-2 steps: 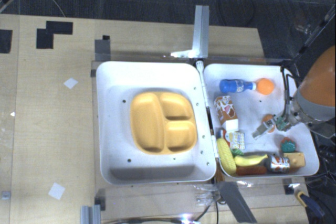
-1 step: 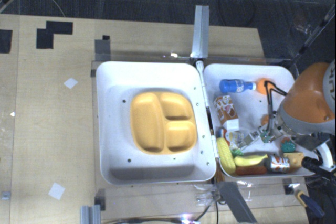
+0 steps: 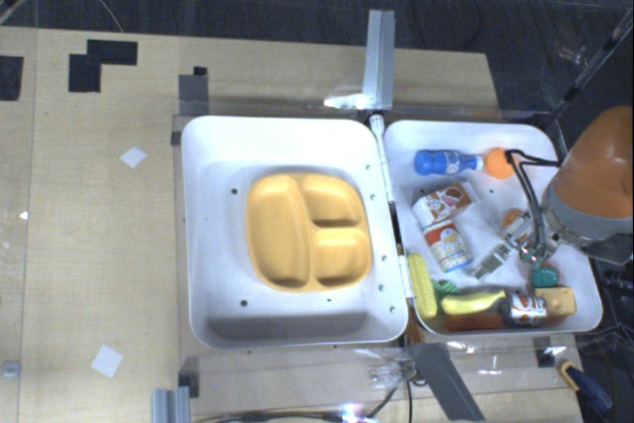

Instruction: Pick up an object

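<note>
The right bin [image 3: 396, 149] holds a jumble of small items. A blue bottle [image 3: 448, 161] lies at the back beside an orange ball [image 3: 500, 163]. Two red-and-white cans [image 3: 443, 205] [image 3: 448, 247] lie in the middle. A corn cob [image 3: 423, 284], a yellow banana [image 3: 473, 301], a small labelled jar [image 3: 528, 309] and a tan block [image 3: 562, 300] line the front wall. My gripper [image 3: 522, 248] is down inside this bin at its right side, below the orange band of the arm [image 3: 599, 163], just right of the cans. Nothing is visibly held.
The left bin [image 3: 213, 312] contains a yellow divided tray [image 3: 305, 230] at its centre. A metal post [image 3: 380, 59] stands behind the wall between the bins. Black cables [image 3: 530, 188] run from the arm down to the gripper.
</note>
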Available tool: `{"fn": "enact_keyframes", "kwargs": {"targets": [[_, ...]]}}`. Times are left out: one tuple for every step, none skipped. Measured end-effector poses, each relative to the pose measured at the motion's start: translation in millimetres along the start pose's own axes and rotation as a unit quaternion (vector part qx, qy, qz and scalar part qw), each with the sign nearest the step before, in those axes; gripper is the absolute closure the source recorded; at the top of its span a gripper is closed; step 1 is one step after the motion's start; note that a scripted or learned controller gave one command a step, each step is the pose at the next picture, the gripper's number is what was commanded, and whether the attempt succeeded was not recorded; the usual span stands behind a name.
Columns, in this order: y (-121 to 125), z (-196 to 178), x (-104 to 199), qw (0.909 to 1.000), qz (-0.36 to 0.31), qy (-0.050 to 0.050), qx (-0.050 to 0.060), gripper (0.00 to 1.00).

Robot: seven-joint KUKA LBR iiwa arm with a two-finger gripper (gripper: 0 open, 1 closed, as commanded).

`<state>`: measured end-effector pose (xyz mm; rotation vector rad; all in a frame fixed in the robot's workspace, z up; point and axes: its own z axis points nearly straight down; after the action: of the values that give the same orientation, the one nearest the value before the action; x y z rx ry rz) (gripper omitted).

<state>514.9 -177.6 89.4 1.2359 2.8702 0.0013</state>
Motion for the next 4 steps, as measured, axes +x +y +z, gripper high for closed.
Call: {"fn": "enact_keyframes", "kwargs": {"targets": [[-19, -56, 9, 0.9859, 0.167, 0.004, 0.002, 0.0], [39, -7, -42, 0.9722, 0.234, -0.002, -0.003, 0.0], [71, -15, 17, 0.9416, 0.337, 0.002, -0.001, 0.0], [73, -4, -83, 0.9239, 0.382, -0.003, -0.005, 0.0]]}}
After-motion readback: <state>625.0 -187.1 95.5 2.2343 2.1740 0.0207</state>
